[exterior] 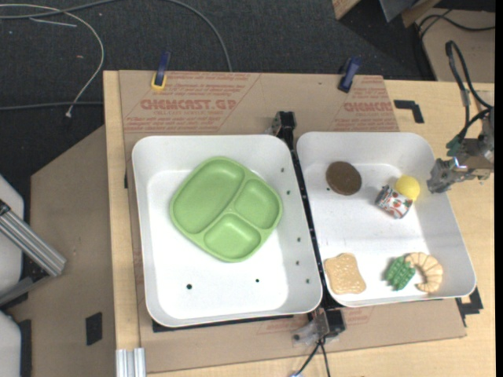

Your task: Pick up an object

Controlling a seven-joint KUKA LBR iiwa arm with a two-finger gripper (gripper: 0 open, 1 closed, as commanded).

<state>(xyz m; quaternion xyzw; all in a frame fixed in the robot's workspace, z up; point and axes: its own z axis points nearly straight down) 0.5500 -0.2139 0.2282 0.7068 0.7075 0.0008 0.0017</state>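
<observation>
From my remote seat I see the bench [78, 210] covered by a cardboard sheet [259, 100] with red print across its top edge; at the left it reads roughly "CHEMCAST GP", and the same print repeats, partly cut off, at the right. Two clips, a yellow-and-blue one [161, 71] and a blue one [349, 75], sit on that edge.

The left bin [157, 289] holds a light green divided plate [226, 208] with three compartments, lying a bit turned near the bin's middle.

The right bin [448, 234] holds the small things. A round brown cookie [343, 177] lies near its far left part. To its right, a small can [393, 202] with a red and white label lies on its side; I can't read the writing. A yellow ball [408, 185] touches the can's upper right. Along the near edge sit a tan slice of toast [344, 273], a green leafy toy [398, 273] and, just beside it, a pale croissant [428, 272].

The gripper [446, 176] hangs at the right bin's far right rim, with cables running up behind it. The ball and can are the nearest objects, just to its left; the toast, leafy toy and croissant are well apart from it. I see nothing in its grasp, and I can't tell how far it is open.
</observation>
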